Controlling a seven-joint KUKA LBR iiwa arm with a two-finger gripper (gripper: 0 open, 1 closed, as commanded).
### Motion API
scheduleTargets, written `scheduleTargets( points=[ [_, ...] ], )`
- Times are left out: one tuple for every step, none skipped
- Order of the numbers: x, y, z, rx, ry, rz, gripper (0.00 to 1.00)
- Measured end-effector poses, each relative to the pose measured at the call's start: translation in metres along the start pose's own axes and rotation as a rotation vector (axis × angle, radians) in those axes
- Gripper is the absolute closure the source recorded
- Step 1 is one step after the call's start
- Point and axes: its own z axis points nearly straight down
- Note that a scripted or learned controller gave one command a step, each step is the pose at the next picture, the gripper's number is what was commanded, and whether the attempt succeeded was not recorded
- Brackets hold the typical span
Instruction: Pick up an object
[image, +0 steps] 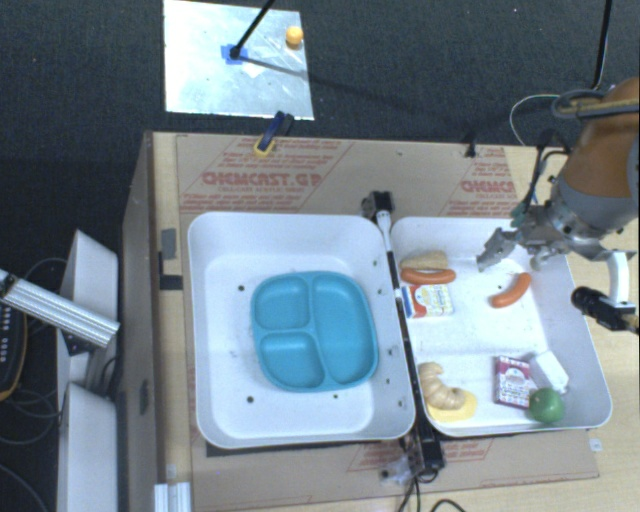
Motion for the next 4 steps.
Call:
scheduleTargets(
  points=[
    [-0.050,-0.011,0.073,0.003,-0.001,0.002,0.00],
    [-0.053,0.019,0.108,0.000,0.000,-0.001,0.00],
    [-0.053,0.020,0.096,-0.004,-0.001,-0.004,1.00],
    [0.005,0.000,0.076,0.000,0.001,-0.002,1.00]
  ],
)
